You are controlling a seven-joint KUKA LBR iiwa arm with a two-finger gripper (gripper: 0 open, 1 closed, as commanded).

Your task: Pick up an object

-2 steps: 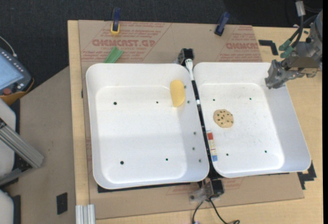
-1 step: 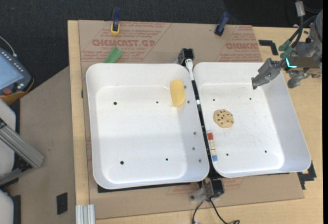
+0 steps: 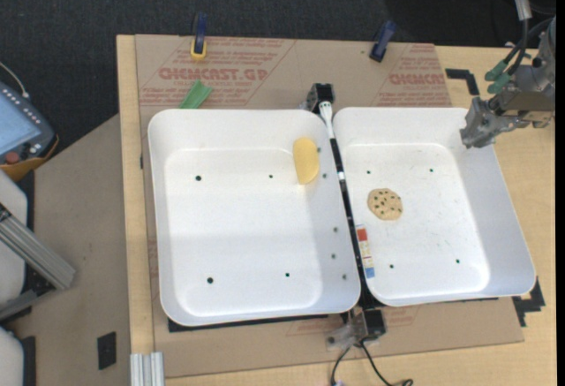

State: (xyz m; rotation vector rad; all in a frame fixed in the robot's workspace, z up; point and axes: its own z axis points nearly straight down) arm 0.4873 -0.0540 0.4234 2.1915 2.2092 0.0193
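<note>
Cookie (image 3: pixel 385 204) lies alone in right bin (image 3: pixel 494 190); gripper (image 3: pixel 478 133) above its rim.

1. "CHEMCAST G.P" in red print stands on the brown protective sheet (image 3: pixel 231 68) behind the left bin (last letters faint).
2. The same red print repeats behind the right bin (image 3: pixel 415 79), too blurred to read in full.

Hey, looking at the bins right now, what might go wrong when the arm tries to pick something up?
The cookie lies flat on the right bin floor, so fingers may slide over it. The yellow piece in the left bin sits close to the divider wall, leaving little room on that side. The gripper hangs at the right bin's far corner rim and might clip it descending.
</note>
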